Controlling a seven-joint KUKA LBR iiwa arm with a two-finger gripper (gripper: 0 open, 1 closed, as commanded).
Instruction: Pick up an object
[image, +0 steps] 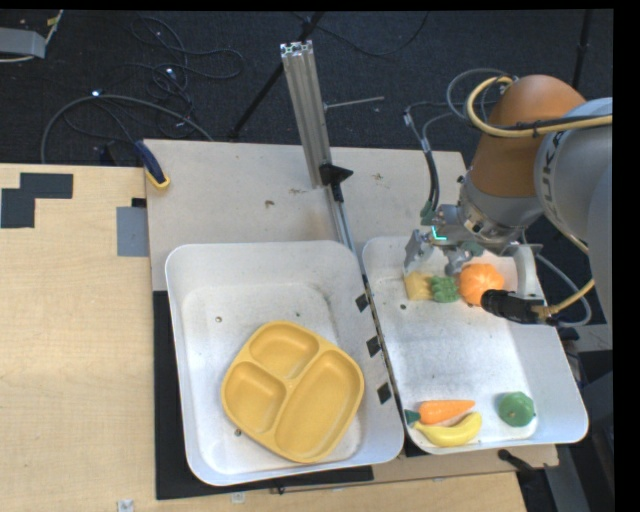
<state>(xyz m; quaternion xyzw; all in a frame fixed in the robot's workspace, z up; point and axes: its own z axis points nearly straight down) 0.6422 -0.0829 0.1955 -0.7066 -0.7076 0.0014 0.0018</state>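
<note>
The claw (447, 250) hangs over the far edge of the right white bin (470, 350), above a round orange fruit (478, 280); its state I cannot tell.

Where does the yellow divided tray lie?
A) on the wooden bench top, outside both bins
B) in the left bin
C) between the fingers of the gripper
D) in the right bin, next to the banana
B: the yellow divided tray lies flat on the floor of the left bin, while the banana lies in the right bin.
</note>
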